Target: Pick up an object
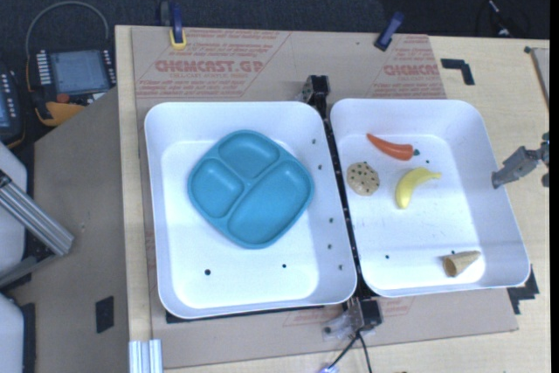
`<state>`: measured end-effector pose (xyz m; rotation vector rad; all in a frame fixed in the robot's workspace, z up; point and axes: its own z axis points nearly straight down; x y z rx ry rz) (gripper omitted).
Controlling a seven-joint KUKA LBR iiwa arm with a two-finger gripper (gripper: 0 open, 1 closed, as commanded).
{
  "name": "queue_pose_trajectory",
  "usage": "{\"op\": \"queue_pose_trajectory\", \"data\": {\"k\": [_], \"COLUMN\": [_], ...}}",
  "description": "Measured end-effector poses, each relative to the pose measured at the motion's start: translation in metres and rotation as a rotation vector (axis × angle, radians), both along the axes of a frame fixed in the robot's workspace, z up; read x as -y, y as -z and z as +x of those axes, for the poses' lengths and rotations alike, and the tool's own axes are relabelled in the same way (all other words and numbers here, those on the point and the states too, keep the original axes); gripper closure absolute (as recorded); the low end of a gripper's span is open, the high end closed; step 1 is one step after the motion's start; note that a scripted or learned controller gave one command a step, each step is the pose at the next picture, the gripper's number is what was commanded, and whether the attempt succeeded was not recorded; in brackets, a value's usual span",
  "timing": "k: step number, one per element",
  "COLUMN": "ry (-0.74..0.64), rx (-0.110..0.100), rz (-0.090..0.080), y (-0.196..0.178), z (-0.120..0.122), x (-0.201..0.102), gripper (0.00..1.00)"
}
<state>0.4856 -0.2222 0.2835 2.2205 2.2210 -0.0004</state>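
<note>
Right bin (489, 214): chilli (390, 147), cookie (362, 178), banana (414, 186), cone (461, 262). Pincer (517, 168) at right edge, grip state indiscernible, nothing held. Risk: rounded banana slipping free.

Right bin (489, 214): clutter toward eleven o'clock, with chilli (390, 148), cookie (362, 178) and banana (414, 186) close together; cone (461, 262) alone at five. Open floor between, toward six and seven. Left bin (175, 275): blue plate (251, 198) centred, free margins toward six and seven.
</note>
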Motion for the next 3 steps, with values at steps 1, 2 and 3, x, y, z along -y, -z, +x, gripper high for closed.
{"op": "queue_pose_trajectory", "data": {"k": [1, 2, 3], "ry": [0.0, 0.001, 0.0], "rx": [-0.005, -0.006, -0.007], "rz": [0.003, 0.004, 0.004], "y": [0.055, 0.098, 0.158], "z": [0.01, 0.01, 0.015], "x": [0.0, -0.003, -0.009], "gripper": [0.0, 0.0, 0.0]}}
